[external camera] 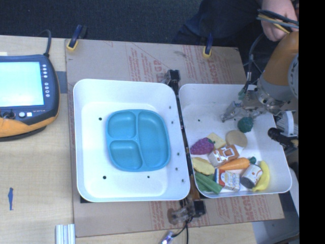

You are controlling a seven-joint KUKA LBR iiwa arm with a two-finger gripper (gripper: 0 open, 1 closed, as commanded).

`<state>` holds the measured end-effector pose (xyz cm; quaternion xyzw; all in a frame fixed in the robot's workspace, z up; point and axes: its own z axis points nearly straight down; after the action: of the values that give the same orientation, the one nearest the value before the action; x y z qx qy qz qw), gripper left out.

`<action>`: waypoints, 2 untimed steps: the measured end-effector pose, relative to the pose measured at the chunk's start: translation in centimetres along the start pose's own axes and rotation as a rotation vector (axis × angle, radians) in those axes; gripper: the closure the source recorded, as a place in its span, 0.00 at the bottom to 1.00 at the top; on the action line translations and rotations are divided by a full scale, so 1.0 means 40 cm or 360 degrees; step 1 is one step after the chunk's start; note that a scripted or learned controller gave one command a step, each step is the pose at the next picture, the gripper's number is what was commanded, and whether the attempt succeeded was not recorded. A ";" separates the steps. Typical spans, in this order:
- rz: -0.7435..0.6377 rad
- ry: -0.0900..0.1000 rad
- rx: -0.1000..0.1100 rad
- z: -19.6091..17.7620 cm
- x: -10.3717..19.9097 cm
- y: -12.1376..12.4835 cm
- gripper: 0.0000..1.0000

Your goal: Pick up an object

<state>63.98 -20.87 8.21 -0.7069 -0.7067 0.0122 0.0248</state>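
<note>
Toy foods lie heaped at the near end of the right bin (203, 103): purple grapes (202, 146), a beige potato (236, 138), a small orange and white carton (223, 155), a carrot (235, 163), green beans (207, 182), a can (250, 176) and a banana (263, 175). A teal ball (246, 124) sits apart from them, farther back. My gripper (237, 115) hangs low over the bin's far right part, just left of and above the teal ball. It is open and nothing shows between its fingers.
The left bin (86, 151) holds a blue divided plate (137, 139). A control pendant with a screen (23, 93) lies off to the left of the bench. A person's hand (277, 14) is at the top right, behind the arm.
</note>
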 end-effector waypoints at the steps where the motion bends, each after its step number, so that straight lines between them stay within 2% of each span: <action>1: -0.0004 -0.0029 -0.0078 -0.149 0.033 -0.079 0.00; 2: -0.0007 -0.0029 -0.0075 -0.017 -0.008 -0.121 0.00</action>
<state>59.17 -21.18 9.12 -0.7056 -0.7086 0.0021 0.0017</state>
